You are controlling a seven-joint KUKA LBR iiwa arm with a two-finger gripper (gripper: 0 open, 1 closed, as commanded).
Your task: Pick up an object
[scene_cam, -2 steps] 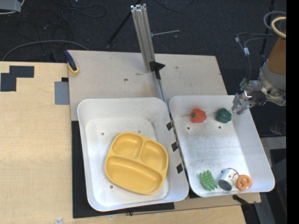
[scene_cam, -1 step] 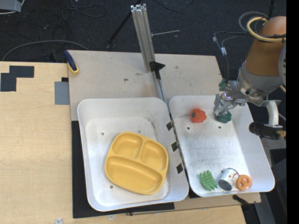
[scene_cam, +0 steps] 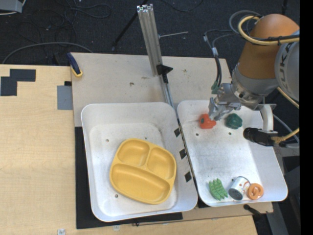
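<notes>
Tool (scene_cam: 218,112) above rounded red toy (scene_cam: 207,122)

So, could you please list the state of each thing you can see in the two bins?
Yellow divided plate: flat in left bin.
Red object: right bin, beside gripper.
Dark green object: right bin, far end.
Light green object: near edge.
Can: on its side.
Orange ring: lying flat.

My arm (scene_cam: 288,67) is grey with a rounded orange band (scene_cam: 266,45) at the upper right of the frame. Yellow and grey cables (scene_cam: 247,23) loop over it. Below sits my small grey metal gripper (scene_cam: 218,112), with a white bracket beside it.
</notes>
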